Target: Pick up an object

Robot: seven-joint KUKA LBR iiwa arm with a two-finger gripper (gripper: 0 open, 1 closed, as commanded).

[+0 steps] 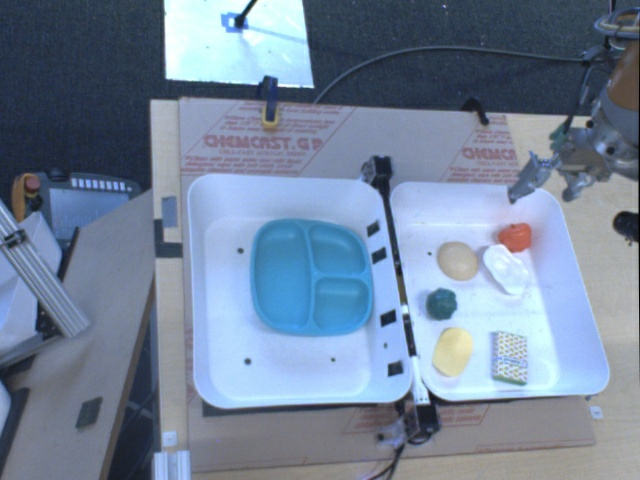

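Nearest me, a patterned block [509, 356] and a yellow lump [453, 350] sit at the front of the right bin [580, 368], with a dark green ball [442, 303], a beige round piece [458, 261], a white piece [506, 269] and an orange-red one [515, 236] further back, while the blue divided plate [311, 275] lies in the left bin [220, 368]. Up at the far right corner the gripper [548, 178] hangs spread open with nothing between its fingers, so this looks like the approach. Next it needs to line up over one piece, probably the orange-red one, and descend.
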